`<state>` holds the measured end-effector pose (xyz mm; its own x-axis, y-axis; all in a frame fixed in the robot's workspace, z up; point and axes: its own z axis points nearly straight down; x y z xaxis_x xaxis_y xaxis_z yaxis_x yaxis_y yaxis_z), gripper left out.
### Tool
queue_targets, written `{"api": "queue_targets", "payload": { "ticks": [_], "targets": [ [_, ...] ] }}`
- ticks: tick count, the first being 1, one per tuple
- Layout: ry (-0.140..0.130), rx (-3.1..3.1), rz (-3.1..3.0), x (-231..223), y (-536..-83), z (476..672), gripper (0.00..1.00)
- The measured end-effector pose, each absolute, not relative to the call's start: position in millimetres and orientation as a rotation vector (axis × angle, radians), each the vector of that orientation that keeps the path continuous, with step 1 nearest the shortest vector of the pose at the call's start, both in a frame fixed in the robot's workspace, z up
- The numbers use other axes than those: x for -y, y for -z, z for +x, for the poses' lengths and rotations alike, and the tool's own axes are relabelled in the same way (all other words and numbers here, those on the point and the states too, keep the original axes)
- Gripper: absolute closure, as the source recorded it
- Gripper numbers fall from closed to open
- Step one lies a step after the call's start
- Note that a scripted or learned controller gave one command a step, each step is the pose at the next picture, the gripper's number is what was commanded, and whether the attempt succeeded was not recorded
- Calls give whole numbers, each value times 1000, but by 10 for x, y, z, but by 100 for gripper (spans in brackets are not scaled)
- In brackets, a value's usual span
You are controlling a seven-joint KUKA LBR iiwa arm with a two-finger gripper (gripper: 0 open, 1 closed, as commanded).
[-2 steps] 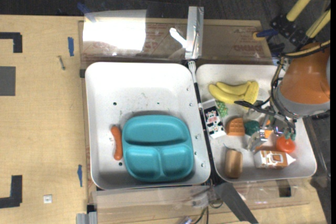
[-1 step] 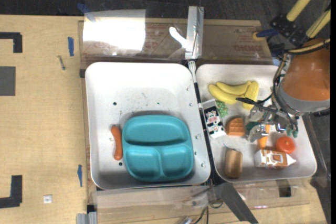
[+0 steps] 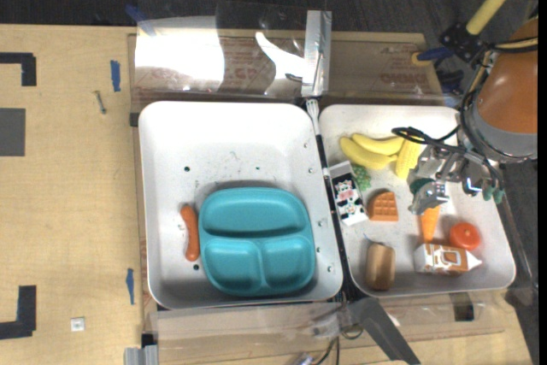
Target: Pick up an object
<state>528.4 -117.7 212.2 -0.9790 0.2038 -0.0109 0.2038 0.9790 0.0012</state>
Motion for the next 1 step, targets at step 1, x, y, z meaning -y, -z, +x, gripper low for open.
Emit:
{"api": "queue_targets", "payload": {
  "ticks": [1],
  "targets": [
    [-3, -3111, 346, 777, -2670, 6110, 100]
  ]
}}
